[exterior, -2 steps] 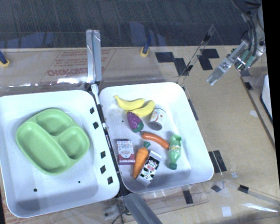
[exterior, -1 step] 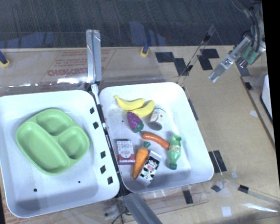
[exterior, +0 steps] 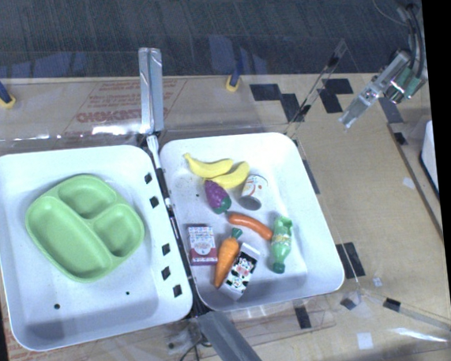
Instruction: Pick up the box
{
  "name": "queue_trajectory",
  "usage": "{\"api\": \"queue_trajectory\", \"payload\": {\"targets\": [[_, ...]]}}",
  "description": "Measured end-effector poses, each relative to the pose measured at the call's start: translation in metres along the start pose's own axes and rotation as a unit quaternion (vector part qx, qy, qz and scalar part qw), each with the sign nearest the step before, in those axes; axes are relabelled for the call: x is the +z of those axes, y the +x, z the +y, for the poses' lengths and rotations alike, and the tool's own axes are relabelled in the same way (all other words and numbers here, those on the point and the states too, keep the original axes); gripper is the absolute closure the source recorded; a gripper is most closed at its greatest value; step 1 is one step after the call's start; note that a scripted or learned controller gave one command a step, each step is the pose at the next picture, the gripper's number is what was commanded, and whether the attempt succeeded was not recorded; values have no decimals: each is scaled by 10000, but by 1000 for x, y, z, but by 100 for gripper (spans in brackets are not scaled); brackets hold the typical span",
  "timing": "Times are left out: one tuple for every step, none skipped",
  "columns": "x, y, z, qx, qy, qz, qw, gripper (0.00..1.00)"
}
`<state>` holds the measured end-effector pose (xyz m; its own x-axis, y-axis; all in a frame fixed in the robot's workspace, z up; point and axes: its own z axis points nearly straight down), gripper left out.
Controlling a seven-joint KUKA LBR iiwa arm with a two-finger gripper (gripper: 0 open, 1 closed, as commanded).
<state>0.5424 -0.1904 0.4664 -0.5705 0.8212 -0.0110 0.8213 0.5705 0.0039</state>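
Note:
A small red and white box (exterior: 201,244) lies flat in the right bin (exterior: 311,207), close to its left wall. A second carton with a black and white cow pattern (exterior: 241,272) lies near the bin's front edge. An orange carrot (exterior: 226,260) rests between the two, touching both.
The right bin also holds a yellow banana (exterior: 218,169), a purple eggplant (exterior: 217,195), a white and brown piece (exterior: 254,186), an orange sausage shape (exterior: 250,224) and a green bottle (exterior: 280,244). A green divided plate (exterior: 85,225) sits in the left bin (exterior: 16,315).

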Motion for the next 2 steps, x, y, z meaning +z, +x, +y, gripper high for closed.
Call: {"api": "queue_trajectory", "payload": {"targets": [[-11,0,1,-25,-5,-13,10000,100],[-23,0,2,-51,-11,-27,10000,100]]}}
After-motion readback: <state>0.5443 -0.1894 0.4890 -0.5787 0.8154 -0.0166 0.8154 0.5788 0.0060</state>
